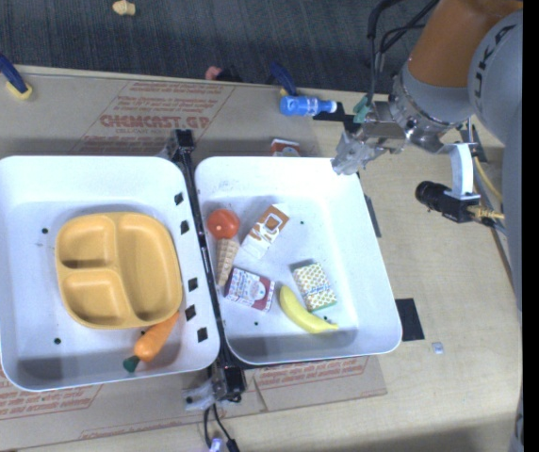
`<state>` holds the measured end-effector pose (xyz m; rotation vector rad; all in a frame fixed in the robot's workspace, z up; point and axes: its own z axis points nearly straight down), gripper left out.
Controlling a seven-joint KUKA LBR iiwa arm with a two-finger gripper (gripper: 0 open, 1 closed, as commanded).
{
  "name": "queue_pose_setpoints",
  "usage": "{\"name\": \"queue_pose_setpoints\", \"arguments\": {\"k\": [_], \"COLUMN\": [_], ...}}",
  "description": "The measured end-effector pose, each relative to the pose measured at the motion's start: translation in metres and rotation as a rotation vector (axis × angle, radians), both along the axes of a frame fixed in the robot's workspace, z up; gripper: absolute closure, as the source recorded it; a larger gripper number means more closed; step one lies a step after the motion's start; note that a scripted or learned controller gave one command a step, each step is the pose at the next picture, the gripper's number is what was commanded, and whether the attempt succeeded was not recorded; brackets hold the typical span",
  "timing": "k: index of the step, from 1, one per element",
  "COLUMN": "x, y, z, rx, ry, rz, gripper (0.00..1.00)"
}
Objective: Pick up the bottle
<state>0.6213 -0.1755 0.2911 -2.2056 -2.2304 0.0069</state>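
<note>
Camera view: bottle [305, 106] lies on the surface beyond the right bin [373, 252], long axis running 9-to-3 o'clock. Gripper [347, 161] hangs at the bottle's 4 o'clock, near, apart. Jaws' state: cannot tell.

arm [481, 40]: grey rounded casing, far right | band: broad orange section above wrist | wrist: silver-grey metal flange | cables: thin black loops running down beside the wrist | gripper [348, 161]: pale grey metal, small blocky body | side mount: white bracket with black cylindrical part, yellow wire
</note>
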Motion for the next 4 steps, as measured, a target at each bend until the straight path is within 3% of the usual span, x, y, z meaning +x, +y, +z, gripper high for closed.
{"name": "queue_pose_setpoints", "arguments": {"k": [1, 2, 3, 4], "x": [-0.022, -0.054, -0.118, -0.145], "y": [-0.035, -0.035, 0.028, -0.025], "z": [-0.043, -0.090, -0.093, -0.060], "rx": [0.001, 0.002, 0.002, 0.000], "ry": [-0.003, -0.003, -0.001, -0.005], "rz": [0.271, 0.449, 0.136, 0.187], "gripper": [1.00, 1.00, 1.00, 1.00]}}
